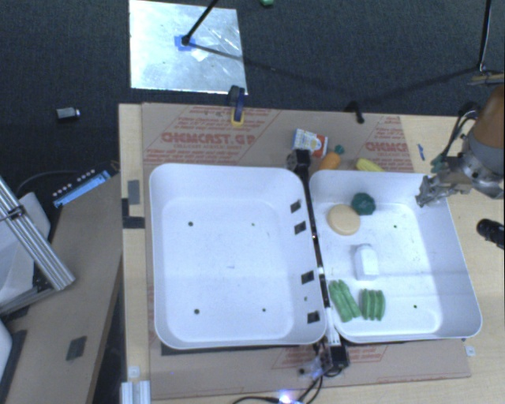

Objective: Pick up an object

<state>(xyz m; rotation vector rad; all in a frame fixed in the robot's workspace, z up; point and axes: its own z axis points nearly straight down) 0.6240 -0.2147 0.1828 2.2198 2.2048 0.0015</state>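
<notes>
Grey-armed, the robot's claw (431, 191) hangs at the right bin's (410, 245) upper-right rim, apart or together I cannot tell, probably poised there because the green ball (363, 203) and tan disc (344, 219) lie nearby.

Arm (491, 130) cut off by right edge; claw (430, 192) small, detail unclear; white-orange packet (308, 142) too small to identify; green bit (268, 2) clipped at top
</notes>
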